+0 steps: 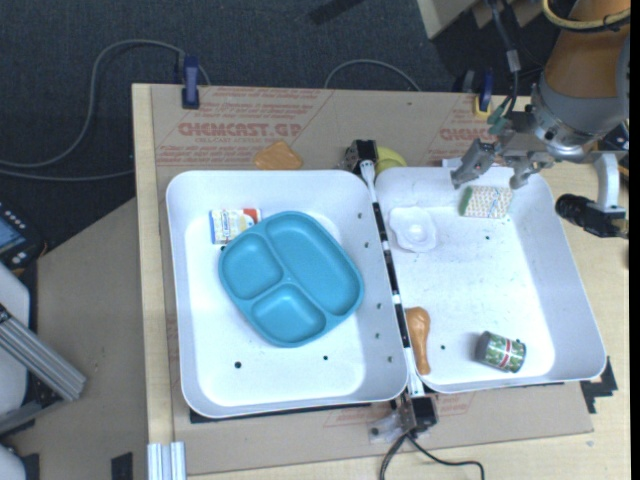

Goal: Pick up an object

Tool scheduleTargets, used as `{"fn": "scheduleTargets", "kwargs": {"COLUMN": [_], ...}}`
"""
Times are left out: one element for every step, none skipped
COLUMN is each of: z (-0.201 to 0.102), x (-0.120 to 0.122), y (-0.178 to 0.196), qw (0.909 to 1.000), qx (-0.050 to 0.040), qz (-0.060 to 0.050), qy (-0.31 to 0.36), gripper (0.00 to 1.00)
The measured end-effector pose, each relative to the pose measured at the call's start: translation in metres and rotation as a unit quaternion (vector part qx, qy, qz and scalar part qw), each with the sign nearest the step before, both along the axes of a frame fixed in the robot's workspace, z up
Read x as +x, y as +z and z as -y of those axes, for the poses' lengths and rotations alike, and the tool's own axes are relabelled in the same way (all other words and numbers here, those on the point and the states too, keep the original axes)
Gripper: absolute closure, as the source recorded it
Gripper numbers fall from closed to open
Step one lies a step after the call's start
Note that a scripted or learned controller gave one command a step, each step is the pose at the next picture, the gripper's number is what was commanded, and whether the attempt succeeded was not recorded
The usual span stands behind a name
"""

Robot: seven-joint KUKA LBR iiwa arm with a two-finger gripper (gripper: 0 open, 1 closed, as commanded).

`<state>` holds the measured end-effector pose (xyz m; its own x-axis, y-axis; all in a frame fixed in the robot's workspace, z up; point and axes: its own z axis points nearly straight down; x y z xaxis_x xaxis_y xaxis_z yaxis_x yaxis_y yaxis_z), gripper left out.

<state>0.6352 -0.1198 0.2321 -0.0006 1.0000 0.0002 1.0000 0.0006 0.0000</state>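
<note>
Fig.: one moment of a pick attempt, viewed from above at a slant. The gripper [497, 166] is hovering at upper right of the frame, over the back edge of the right bin [560, 298], w/ its two fingers spread apart and nothing showing btwn them. A small patterned packet [486, 202] is lying just below the fingers, near the bin's back wall; it is the closest candidate, though contact cannot be judged from this angle. Other items in the same bin: a clear lid-like piece [413, 233] toward the upper left corner, a green can [500, 351] on its side at lower right, and a tan drumstick-shaped toy [418, 336] against the lower left wall. The left bin [190, 298] is holding a blue divided plate [289, 277] and a small carton [232, 223], partly tucked under the plate's rim. Progress, as judged: approach stage only; no object is lifted. Remaining: descend, close on an item, raise it clear of the surface [150, 268].
</note>
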Motion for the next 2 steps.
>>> {"fn": "scheduleTargets", "kwargs": {"z": [-0.019,0.03], "x": [-0.048,0.03], "y": [-0.133,-0.148], "qw": [1.0,1.0], "qx": [0.002,0.0026], "qz": [-0.009,-0.008], "qy": [0.0,-0.002], "gripper": [0.0,0.0]}}
